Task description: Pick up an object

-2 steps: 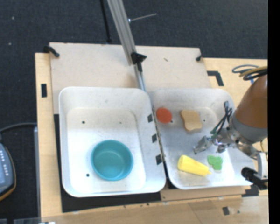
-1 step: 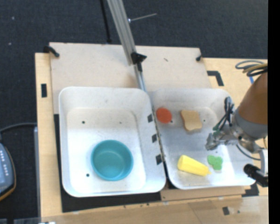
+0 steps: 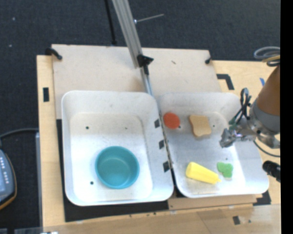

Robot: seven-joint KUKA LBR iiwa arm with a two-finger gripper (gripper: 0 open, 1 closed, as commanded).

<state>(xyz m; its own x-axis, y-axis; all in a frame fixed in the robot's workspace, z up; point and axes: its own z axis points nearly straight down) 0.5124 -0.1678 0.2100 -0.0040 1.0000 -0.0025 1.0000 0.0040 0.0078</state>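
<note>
Camera view shows the gripper [image 3: 228, 138] poised over the right bin [image 3: 244, 182], near its right wall; whether it is released or clenched I cannot tell. This looks like the approach step. Candidates lie in that bin: a tan sponge [image 3: 200, 126] just left of it, a green piece [image 3: 225, 169] below, a yellow wedge [image 3: 201, 173], an orange ball [image 3: 171, 120]. Next comes centring over one and descending.

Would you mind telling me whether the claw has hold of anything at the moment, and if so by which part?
Nothing is held. The claw hangs over bare floor of the right bin, apart from the tan sponge and the green piece.
</note>
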